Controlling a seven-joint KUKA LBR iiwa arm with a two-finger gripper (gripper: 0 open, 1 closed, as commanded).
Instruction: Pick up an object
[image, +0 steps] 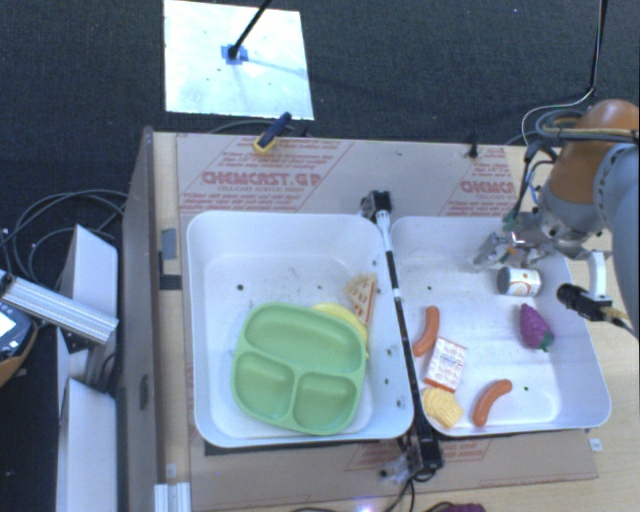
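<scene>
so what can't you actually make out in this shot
- End effector: in the camera view, too small and blurred against the right bin.
- Small can: label too small to read.
- Yellow item: mostly hidden under the green divided tray in the left bin.
- Arm: cut off by the right edge.

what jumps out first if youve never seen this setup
The big green divided plate in the left bin catches the eye first, with a yellow piece and a waffle tucked at its upper right edge. Next comes the scatter of toy food in the right bin: two sausages, a purple fruit and a small can, with the robot's hand hovering just above the can.
</scene>
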